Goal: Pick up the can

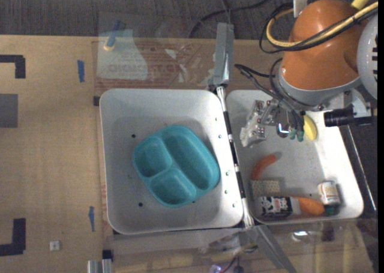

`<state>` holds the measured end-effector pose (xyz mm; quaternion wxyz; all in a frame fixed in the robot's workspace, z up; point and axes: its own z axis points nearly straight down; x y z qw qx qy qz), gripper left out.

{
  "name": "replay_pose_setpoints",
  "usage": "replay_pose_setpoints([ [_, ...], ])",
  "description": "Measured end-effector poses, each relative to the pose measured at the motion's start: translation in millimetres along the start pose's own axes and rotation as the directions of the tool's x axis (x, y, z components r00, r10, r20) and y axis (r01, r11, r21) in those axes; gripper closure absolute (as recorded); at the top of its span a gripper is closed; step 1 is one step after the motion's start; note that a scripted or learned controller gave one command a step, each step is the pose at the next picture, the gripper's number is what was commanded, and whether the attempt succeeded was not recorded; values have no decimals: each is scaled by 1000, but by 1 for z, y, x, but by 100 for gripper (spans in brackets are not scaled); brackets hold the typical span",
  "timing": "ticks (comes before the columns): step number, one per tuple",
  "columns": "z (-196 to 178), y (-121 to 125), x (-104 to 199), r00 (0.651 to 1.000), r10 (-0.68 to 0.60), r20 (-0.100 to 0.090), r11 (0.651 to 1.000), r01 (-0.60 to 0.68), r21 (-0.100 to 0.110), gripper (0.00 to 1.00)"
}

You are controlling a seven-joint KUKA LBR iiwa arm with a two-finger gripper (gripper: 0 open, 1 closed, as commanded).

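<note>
The can (329, 192) is small, with a white and orange label. It sits in the front right corner of the right bin (354, 170). My gripper (259, 124) hangs over the back left part of that bin, well to the left of the can and farther back, apart from it. Nothing shows in the gripper. The orange wrist band (318, 44) and grey arm cover the bin's back right part.
An orange carrot-like piece (264, 166) lies mid-bin. A black and white box (276, 205) and another orange piece (309, 206) lie along the front wall, left of the can. A yellow item (309, 128) peeks out beside the arm. The left bin (120, 116) holds a teal divided plate (176, 165).
</note>
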<state>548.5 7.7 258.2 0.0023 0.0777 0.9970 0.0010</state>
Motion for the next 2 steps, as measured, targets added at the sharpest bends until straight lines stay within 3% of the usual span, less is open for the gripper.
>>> replay_pose_setpoints([
  [1, 20, -9, -14, 803, 596, 0, 803, -596, 2, 100],
  [2, 5, -3, 41, 966, 258, -2, 966, -258, 2, 100],
])
